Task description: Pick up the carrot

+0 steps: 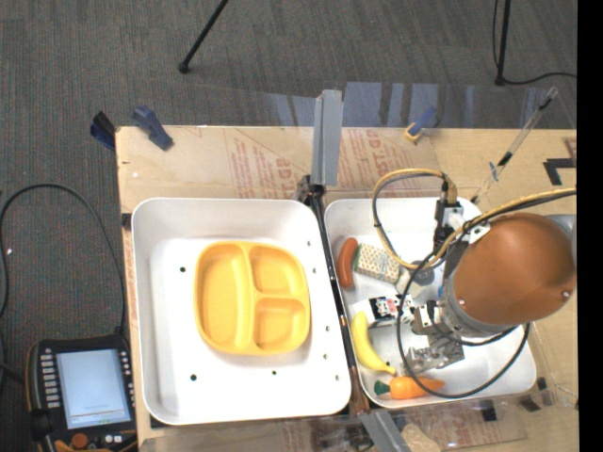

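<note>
From above, the carrot [412, 387] lies in the right bin [513, 384], down in its near corner, close to the near wall. It is orange with a small green top at its left end. The gripper [435, 356] hangs just above it, a little to the far side, and the big orange band of the arm [509, 269] sits over that. I cannot tell if the pincer is apart or together; wires and metal parts hide the tips. Nothing shows that the carrot is held.

So this looks like the reaching step, right before the grab. Next, I think the gripper needs to come a bit nearer and go down so the carrot sits between its tips, then squeeze and lift.

A yellow banana [366, 343] lies just to the left of the carrot, so the grab should stay off it. The yellow plate [252, 298] rests in the left bin [151, 347].
</note>
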`<state>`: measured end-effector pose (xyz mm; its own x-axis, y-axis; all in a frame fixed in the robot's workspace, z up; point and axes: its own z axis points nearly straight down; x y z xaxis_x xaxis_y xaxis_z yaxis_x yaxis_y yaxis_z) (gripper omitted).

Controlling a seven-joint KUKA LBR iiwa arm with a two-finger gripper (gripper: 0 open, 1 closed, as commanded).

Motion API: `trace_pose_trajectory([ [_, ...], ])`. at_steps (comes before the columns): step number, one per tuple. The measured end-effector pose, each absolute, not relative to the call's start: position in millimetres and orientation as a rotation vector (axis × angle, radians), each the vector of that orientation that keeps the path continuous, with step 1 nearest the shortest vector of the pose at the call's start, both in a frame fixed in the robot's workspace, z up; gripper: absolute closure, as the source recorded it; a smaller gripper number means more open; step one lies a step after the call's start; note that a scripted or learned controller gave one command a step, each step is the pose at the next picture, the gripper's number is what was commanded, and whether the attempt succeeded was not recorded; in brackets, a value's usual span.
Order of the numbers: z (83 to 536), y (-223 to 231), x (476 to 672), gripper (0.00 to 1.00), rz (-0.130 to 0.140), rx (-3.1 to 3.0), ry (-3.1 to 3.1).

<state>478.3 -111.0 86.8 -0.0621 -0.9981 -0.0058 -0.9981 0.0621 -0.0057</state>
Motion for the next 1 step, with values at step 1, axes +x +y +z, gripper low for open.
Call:
trace_pose_trajectory([
  [1, 88.9, -108.7, 480.5, 1.0, -0.013, -2.563, 1.793],
])
